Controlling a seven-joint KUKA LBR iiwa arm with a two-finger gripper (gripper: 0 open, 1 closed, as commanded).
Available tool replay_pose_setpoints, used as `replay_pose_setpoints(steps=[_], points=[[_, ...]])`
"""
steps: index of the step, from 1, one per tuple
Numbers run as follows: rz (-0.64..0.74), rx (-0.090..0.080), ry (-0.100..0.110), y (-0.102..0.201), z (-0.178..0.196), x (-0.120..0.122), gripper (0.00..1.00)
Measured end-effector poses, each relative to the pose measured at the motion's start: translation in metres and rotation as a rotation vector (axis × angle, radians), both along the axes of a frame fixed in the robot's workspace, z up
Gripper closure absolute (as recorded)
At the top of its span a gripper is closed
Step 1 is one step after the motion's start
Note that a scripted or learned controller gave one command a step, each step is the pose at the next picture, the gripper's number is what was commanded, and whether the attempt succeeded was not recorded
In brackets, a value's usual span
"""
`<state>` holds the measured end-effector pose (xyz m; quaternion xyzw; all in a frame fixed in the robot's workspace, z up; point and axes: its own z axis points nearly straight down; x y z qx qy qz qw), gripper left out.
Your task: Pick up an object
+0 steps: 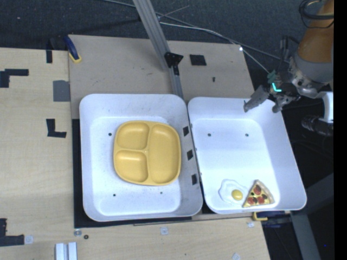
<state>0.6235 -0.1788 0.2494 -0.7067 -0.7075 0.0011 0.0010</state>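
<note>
A toy fried egg (232, 191) and a toy pizza slice (258, 194) lie side by side in the near right corner of the right bin (238, 140). A yellow divided plate (147, 152) rests in the middle of the left bin (103, 145). My gripper (265, 100) hovers over the far right rim of the right bin, well away from the egg and pizza. Its two dark fingers are spread apart with nothing between them.
A slanted metal pole (154, 28) rises from a mount behind the gap between the bins. Cables run across the dark floor at the back. A yellow and blue clamp (72, 49) sits at the bench's far left corner.
</note>
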Motion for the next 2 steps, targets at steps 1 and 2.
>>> replay_pose_setpoints(steps=[1,2], points=[[0.000,0.000,-0.002,0.000,0.001,0.000,0.00],[0.000,0.000,0.003,0.008,-0.048,-0.004,0.00]])
